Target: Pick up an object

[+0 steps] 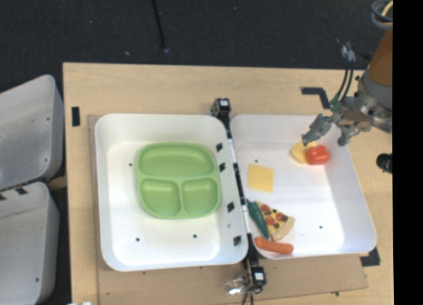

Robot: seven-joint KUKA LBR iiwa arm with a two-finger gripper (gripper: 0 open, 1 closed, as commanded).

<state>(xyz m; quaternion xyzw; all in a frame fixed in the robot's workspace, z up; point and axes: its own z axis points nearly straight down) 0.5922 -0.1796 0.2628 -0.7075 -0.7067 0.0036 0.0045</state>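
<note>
The gripper (328,130) hangs at the upper right of the frame with its fingers spread wide and nothing between them; the red tomato (318,155) lies just below it, touching a yellow piece (299,154) on its left, in the right bin (344,198)

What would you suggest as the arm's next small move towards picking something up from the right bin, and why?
Probably a short descent onto the red toy. The gripper hovers at the right bin's far corner, one finger just above the yellow piece beside the red toy, and nothing is visibly held. The cheese slice, pizza slice and carrot lie farther off.
</note>
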